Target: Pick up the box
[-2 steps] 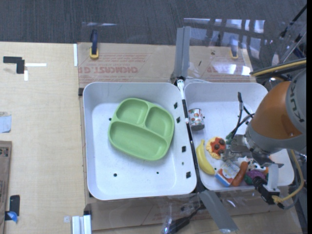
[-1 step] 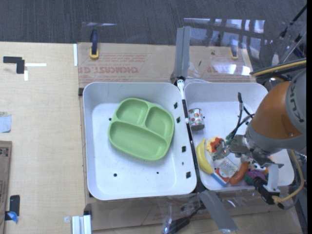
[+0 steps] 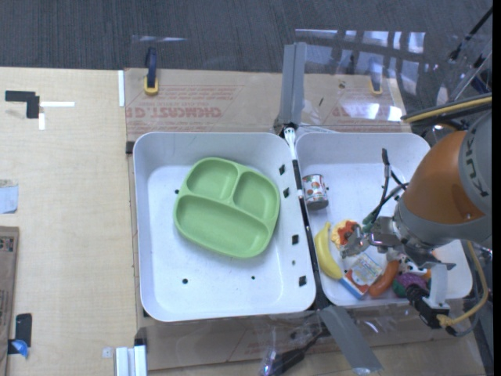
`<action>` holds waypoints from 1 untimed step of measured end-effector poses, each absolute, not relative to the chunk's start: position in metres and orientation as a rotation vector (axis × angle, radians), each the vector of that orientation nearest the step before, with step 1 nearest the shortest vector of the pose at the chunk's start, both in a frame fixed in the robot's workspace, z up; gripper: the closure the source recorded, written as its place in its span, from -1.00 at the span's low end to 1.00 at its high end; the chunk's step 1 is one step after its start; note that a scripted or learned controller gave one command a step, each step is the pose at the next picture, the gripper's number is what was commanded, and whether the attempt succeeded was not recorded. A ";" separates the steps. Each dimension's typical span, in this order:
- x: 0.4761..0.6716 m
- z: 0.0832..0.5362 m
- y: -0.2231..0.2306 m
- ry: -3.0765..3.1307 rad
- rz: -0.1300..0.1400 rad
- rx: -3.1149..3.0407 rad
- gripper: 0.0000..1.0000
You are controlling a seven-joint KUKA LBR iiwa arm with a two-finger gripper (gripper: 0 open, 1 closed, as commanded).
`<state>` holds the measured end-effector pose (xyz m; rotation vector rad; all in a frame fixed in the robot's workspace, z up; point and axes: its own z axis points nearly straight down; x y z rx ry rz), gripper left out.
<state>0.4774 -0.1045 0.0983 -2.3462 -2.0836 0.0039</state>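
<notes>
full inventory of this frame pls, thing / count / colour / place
bins: 2, white, side by side on the bench
plate: 1, green, three compartments, in the left bin
can: 1, silver with red label, right bin, near the divider
banana: 1, yellow, right bin, along its left wall
box: 1, white with red and blue print, right bin, near the front edge, beside the banana
carrot: 1, orange, right bin, just right of the box
small toys: a few, red, yellow and green, right bin, too cluttered to tell apart
clamp: 1, blue and yellow, on the cardboard behind the left bin
arm: 1, grey with orange band, over the right bin
gripper: 1, dark, low above the box and toys
</notes>
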 end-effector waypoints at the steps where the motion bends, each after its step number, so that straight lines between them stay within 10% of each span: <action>1: 0.477 0.098 -0.105 -2.084 0.004 -2.346 -1.00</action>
